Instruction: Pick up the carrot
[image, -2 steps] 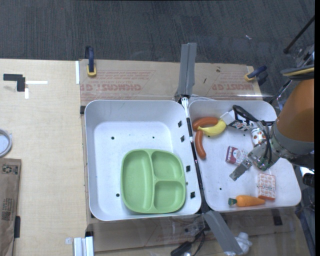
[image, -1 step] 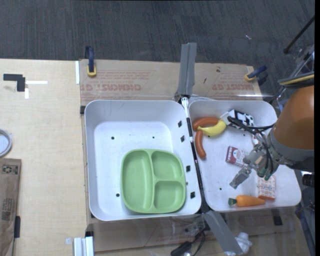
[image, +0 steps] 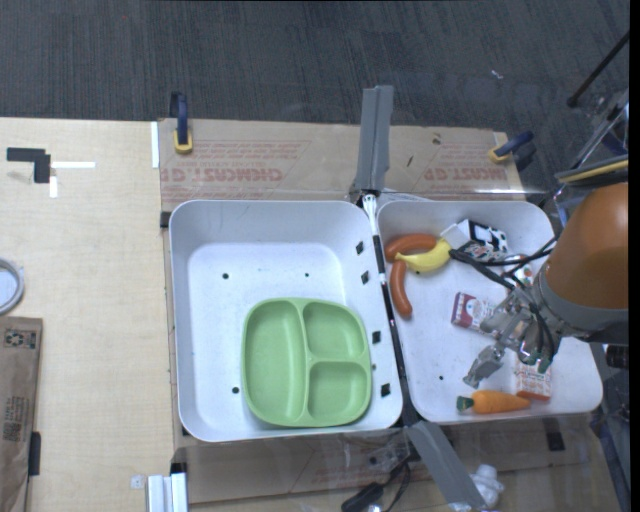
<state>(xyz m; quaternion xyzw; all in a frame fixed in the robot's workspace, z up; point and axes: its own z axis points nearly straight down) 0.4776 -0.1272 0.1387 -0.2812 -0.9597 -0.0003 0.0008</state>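
Lying near the lower edge of the right bin (image: 440, 395), the carrot (image: 497, 402) sits at the lower right of the frame. The hand (image: 487, 364) hovers just above it, its grip state impossible to tell. A green plate (image: 306, 362) fills the left bin (image: 200, 300).

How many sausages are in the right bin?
2. One sausage lies across the bin's far left corner, partly under the banana; the other sausage runs along the left wall of the right bin. The arm may hide more.
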